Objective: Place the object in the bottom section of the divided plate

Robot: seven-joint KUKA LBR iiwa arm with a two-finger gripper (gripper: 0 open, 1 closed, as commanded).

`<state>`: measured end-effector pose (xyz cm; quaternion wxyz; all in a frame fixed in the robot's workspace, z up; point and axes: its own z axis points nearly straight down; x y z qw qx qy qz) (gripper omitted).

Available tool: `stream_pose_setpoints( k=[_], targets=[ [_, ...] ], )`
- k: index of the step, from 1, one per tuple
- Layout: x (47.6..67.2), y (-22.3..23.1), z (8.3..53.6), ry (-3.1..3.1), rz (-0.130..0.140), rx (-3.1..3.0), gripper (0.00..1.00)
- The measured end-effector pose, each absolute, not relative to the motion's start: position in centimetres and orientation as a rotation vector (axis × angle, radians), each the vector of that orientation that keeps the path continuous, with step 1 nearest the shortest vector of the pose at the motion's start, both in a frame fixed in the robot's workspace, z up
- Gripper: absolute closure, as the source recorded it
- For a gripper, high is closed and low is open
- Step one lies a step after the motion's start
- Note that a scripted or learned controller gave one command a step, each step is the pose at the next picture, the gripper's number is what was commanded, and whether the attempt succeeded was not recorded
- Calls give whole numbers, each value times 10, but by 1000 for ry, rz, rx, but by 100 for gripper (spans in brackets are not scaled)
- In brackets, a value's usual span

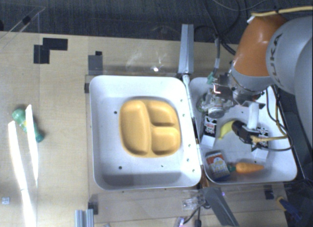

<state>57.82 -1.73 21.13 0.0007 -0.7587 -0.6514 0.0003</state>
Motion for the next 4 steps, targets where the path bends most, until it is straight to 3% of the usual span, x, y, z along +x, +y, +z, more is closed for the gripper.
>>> stream_pose_setpoints(
  k=[1,2,3,4],
  targets=[
    [631,27,184,-2261,-1,-2183,100],
    [619,44,183,-1948,2,-2464,100],
    [642,120,145,-2071,0,-2361,100],
    [612,189,222,-2296,-4,-2146,100]
  ],
)
